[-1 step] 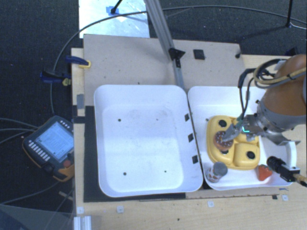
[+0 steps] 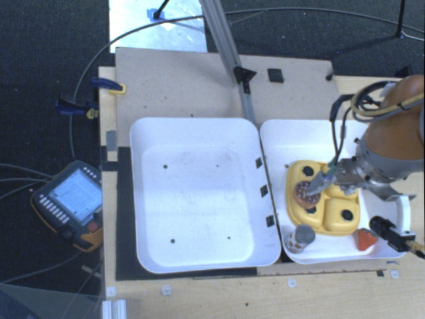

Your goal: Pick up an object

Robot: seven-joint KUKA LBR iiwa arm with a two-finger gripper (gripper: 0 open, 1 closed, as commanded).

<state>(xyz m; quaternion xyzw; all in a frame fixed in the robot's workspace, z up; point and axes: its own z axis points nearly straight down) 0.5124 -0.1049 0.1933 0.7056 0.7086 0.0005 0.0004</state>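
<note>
**Ops:** Where's the claw [image 2: 323, 181] rn?

**Me:** It's over the right bin [image 2: 292, 138], hanging at the upper-left part of the yellow plastic toy [image 2: 339, 211]. It's just beside the brown striped disc [image 2: 305, 193] that sits on the toy's left end. The arm [image 2: 392, 145] reaches in from the toy's right.

**Ops:** Released or clenched?

**Me:** Can't tell, the tip's too small and blurred against the yellow. I see nothing held in it, so I'd call the pick not yet done.

**Ops:** Target?

**Me:** Prob the disc or the toy itself, judging by where the claw hangs. The toy lies flat on the bin floor with the disc on top of it. The disc looks seated in a hollow, which imo is why it stays put.

**Ops:** Anything else nearby?

**Me:** A grey-capped jar [image 2: 302, 236] stands upright just below the toy's left corner, close to the bin wall. An orange-red bit [image 2: 365, 239] sits just below the toy's right corner. Both are apart from the claw.

**Ops:** Why come in from the top?

**Me:** The bin walls and the crowding around the toy leave little side access, afaict.
</note>
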